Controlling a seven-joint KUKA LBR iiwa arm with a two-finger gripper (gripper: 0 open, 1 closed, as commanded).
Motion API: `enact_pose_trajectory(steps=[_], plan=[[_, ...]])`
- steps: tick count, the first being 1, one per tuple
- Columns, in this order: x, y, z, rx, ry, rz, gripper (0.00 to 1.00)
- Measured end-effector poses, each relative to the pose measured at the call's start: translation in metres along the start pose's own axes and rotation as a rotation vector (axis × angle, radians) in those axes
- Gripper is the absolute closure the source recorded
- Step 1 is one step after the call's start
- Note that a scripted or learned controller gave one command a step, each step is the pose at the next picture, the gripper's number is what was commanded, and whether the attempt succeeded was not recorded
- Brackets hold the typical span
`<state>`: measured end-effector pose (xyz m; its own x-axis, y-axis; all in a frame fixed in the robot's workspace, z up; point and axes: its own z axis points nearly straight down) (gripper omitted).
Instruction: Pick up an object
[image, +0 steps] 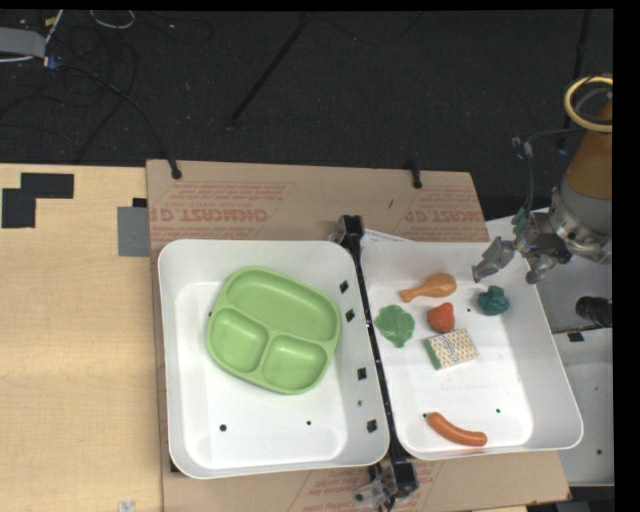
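I see the hand (518, 258) spread open with nothing between its fingers, poised over the right bin's (520, 400) upper right corner (above the rim), near the dark green toy (491, 300) lying inside that bin.

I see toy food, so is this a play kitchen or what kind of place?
Probably a robot lab bench, not a kitchen. A grey arm with an end effector hangs over two white bins, toys like a chicken drumstick and sausage lie inside, and cables trail behind.
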<state>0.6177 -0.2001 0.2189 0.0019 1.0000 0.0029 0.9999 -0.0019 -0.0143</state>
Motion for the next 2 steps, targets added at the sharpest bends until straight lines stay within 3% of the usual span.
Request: enact_pose_trajectory(steps=[1,2], plan=[[0.000,0.003,-0.008,-0.013,-0.003,-0.002,0.00],[-0.008,-0.004,0.049,-0.006,-0.002,-0.002,0.00]])
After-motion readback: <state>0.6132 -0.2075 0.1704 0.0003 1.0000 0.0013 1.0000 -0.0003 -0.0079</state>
